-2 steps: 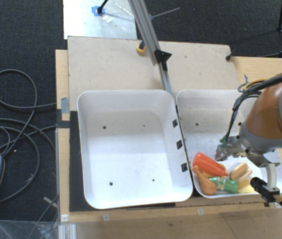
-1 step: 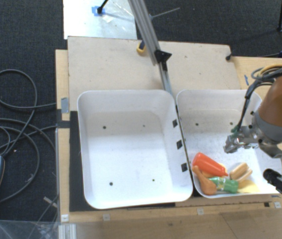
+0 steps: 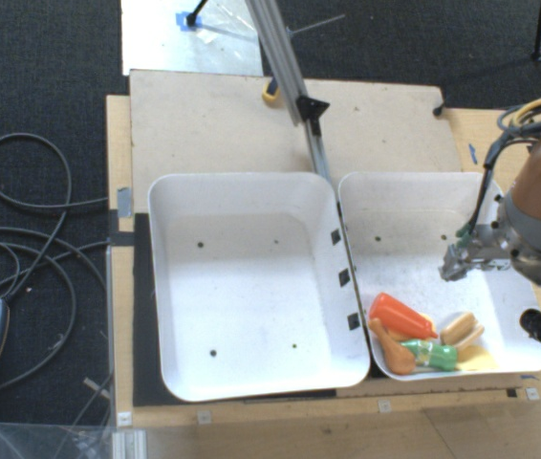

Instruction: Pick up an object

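The gripper point(image 3: 454, 264) hangs over the right bin point(image 3: 400, 199), toward its right wall — whether it stands wide or narrow I cannot tell. The objects crowd the bin's lower edge: an orange piece point(image 3: 401, 316), a brown drumstick shape point(image 3: 392, 346), a green item point(image 3: 433, 355) and a tan bun point(image 3: 462, 329). The bin's upper half is bare floor. The left bin point(image 3: 242, 194) lies alongside, walls touching.

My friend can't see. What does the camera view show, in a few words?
A robot arm reaches in from the right, its gripper above the right bin, where toy foods cluster in the near corner: an orange carrot, a drumstick, a green piece and a bun. The left bin sits beside it.
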